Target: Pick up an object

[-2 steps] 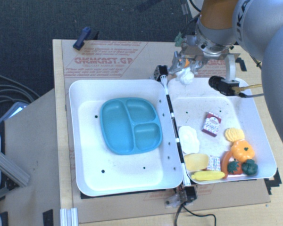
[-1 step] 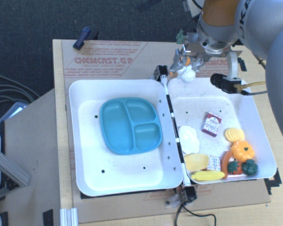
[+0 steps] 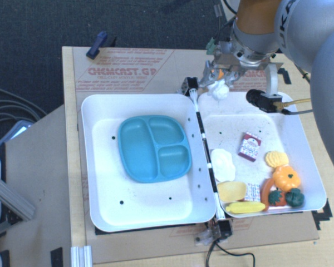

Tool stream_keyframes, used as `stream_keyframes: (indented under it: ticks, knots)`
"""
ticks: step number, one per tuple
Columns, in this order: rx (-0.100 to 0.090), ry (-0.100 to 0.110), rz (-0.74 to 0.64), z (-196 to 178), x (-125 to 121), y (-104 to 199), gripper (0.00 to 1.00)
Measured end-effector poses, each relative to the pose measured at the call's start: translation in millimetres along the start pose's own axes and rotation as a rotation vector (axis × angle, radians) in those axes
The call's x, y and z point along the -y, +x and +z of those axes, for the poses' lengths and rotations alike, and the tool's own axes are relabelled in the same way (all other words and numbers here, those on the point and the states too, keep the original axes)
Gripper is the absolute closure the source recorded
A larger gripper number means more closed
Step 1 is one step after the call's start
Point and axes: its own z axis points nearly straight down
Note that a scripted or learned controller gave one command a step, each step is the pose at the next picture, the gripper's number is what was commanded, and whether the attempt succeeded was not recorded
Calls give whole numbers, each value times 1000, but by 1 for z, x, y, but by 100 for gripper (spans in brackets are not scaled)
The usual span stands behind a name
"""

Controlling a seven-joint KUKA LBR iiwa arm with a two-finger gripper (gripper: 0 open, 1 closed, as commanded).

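My gripper (image 3: pixel 220 82) hangs over the back left corner of the right bin (image 3: pixel 300 143). A small white lump (image 3: pixel 220 90) sits between its fingertips, and the fingers are closed on it. Lower down in that bin lie a red and white small box (image 3: pixel 249 147), a ridged yellow chip (image 3: pixel 276 159), an orange toy fruit (image 3: pixel 286 178), a white piece (image 3: pixel 222 164), a pale yellow wedge (image 3: pixel 232 192) and a yellow banana (image 3: pixel 246 207). A blue divided plate (image 3: pixel 155 148) rests in the left bin (image 3: pixel 100 177).
At the right bin's front right corner sit a carrot (image 3: pixel 267 189), a green broccoli (image 3: pixel 294 198) and a small packet (image 3: pixel 253 192). A blue clip (image 3: pixel 97 44) lies on the board behind the left bin. The ridge between the bins (image 3: pixel 202 149) runs just below the gripper.
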Motion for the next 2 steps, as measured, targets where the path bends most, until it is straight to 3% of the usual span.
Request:
stream_keyframes:
  ticks: [2]
  knots:
    - [0, 0, 0, -2, 0, 6, 100]
